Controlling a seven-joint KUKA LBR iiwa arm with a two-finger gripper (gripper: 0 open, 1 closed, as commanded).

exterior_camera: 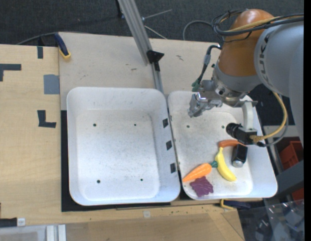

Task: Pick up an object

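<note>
Claw (197,108) over rt bin (195,139)

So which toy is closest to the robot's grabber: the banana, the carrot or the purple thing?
From the gripper, over the right bin's far end:
1. Banana, toward the bin's right side.
2. Carrot, near the divider.
3. Purple toy, at the bin's near edge.
Banana and carrot are nearly tied.

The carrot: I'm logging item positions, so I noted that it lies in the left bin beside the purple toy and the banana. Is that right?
Not quite. The camera view shows the carrot in the right bin, not the left one. It does lie beside the purple toy and the banana, near that bin's front edge.
</note>
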